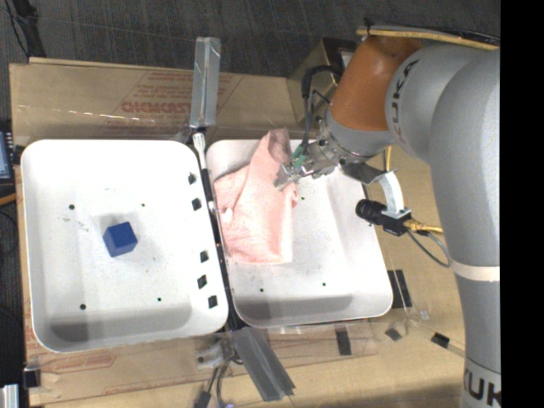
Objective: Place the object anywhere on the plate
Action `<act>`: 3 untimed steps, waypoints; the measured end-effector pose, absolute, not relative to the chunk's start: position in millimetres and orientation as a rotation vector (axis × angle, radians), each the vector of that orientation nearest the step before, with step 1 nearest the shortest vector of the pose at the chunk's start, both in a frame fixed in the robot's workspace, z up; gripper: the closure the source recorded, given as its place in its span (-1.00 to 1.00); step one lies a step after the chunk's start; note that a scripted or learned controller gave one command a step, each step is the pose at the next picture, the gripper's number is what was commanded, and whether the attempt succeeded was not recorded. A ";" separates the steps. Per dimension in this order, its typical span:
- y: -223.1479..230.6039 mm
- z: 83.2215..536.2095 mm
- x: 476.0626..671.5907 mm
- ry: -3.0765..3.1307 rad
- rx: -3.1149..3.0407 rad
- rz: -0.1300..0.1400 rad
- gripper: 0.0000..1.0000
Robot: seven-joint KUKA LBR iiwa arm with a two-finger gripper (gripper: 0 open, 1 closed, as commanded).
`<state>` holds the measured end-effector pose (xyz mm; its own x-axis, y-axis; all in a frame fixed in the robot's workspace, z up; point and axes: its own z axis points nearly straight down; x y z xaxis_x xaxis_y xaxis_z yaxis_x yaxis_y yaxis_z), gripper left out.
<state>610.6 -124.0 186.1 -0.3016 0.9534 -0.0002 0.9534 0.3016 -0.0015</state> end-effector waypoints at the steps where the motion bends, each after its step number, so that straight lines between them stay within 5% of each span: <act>1: -123.2 231.7 610.9 -2.538 -1.847 0.002 1.00; 3: -28.6 230.5 587.0 -3.061 -0.694 0.002 1.00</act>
